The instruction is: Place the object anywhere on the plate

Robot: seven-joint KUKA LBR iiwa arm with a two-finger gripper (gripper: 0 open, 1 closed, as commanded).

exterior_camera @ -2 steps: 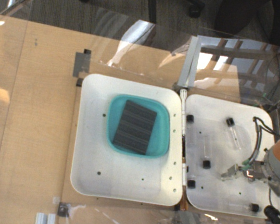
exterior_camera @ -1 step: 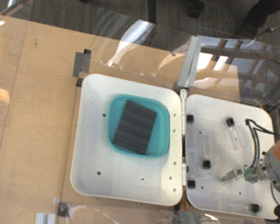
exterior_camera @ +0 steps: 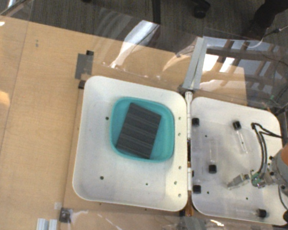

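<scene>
**Block on the plate, arm low over the right bin**

Wooden counter (exterior_camera: 26,136) carries two shallow white bins side by side. Camera view: a dark grey ribbed rectangular block (exterior_camera: 139,131) already lies flat on the teal rounded-square plate (exterior_camera: 168,142), near the left bin's (exterior_camera: 121,189) far edge. Judged from this, what remains is a clean retreat, lifting straight up without brushing either bin. The end effector (exterior_camera: 242,181) hangs low over the right bin (exterior_camera: 227,206) near its front right corner; whether it is spread or closed cannot be told.
</scene>
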